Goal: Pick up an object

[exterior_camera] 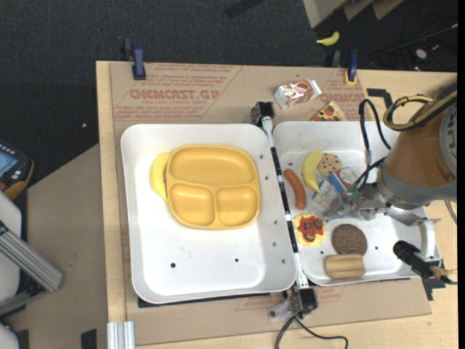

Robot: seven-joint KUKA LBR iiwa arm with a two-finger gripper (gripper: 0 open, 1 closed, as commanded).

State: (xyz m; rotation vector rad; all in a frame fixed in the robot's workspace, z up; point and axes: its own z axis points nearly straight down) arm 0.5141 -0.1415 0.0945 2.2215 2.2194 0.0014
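Robot gripper (341, 203) reaches among toy food in the right bin (385, 266); finger position cannot be told.

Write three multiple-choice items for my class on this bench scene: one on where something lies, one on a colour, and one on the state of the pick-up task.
1. Where does the compartment tray lie?
A. In the left bin
B. In the right bin
C. On the bare bench behind the bins

2. What colour is that tray?
A. Blue
B. Yellow
C. Green

3. How does the hot dog lie?
A. Raised above the bin
B. Flat in the right bin, near the divider
C. On the yellow tray

Answers:
1 A, the tray sits inside the left bin.
2 B, its surface is plainly yellow.
3 B, the hot dog rests on the floor of the right bin, left of the arm's wrist.
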